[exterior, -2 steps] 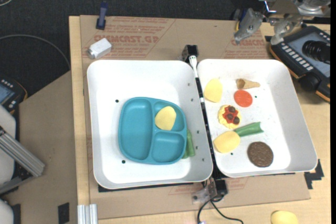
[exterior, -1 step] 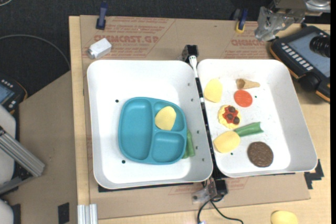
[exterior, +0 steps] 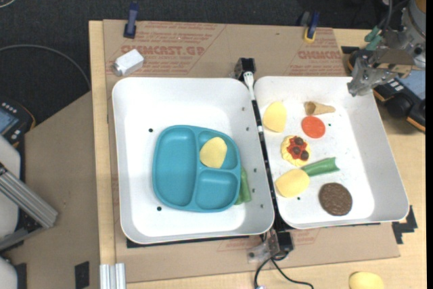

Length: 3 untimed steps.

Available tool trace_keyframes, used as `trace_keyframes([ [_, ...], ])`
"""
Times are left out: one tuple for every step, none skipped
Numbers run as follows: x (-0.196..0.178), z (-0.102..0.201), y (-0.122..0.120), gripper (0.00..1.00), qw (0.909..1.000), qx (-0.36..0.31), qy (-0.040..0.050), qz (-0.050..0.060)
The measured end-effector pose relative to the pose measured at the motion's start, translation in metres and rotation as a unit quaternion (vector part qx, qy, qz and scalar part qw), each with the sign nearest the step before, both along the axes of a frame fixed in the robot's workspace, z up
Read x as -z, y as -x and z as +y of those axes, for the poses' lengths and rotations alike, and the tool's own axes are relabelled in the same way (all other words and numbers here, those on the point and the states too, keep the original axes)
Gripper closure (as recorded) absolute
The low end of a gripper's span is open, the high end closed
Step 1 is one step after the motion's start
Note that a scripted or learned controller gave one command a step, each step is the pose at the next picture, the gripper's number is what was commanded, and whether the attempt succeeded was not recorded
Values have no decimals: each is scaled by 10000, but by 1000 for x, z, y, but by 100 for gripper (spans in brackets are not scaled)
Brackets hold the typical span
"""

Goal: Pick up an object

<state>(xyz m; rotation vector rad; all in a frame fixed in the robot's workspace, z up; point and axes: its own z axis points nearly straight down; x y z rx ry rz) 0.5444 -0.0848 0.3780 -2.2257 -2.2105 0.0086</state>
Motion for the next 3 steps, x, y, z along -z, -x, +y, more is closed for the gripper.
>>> trace_keyframes([
  [204, 2, -86, 100, 10000, -40, -11, 26],
  [300, -41, -121, 100, 10000, -18, 6, -17],
  [293, -118, -122, 100, 10000, -9, 18, -57],
])
